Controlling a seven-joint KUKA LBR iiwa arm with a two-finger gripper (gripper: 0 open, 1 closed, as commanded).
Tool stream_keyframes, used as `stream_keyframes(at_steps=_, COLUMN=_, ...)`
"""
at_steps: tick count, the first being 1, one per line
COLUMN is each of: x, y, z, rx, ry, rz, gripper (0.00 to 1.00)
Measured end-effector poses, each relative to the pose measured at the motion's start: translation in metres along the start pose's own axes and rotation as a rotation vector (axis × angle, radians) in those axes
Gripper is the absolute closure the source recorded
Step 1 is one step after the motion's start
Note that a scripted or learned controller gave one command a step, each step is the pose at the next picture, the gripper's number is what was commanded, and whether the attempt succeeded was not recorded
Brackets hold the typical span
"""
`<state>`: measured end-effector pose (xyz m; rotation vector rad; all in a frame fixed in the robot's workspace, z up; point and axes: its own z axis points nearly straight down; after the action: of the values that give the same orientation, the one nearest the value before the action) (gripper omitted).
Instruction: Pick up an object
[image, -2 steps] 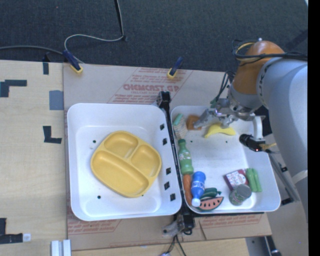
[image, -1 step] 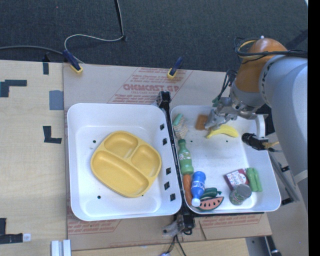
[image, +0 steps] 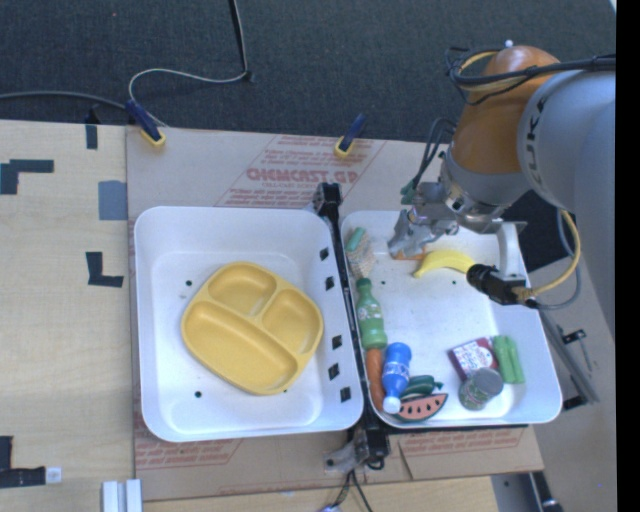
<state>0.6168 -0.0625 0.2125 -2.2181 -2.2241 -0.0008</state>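
The banana (image: 445, 263) lay in the right bin (image: 535, 375), its long axis running left to right. Just beyond it, at its left end, hung the gripper (image: 411, 238); its state I could not tell.

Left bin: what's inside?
The left bin holds one yellow divided plate, lying flat with nothing in its compartments. The plate covers the bin floor beneath it, so anything under it is hidden.
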Motion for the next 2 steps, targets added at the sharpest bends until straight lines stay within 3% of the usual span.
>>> stream_keyframes(at_steps=1, x=0.000, y=0.000, z=0.001, rx=0.001, ry=0.000, rz=0.001, gripper=0.00)
stream_keyframes(at_steps=2, x=-0.033, y=-0.002, z=0.069, rx=0.003, ry=-0.001, rz=0.003, gripper=0.00)
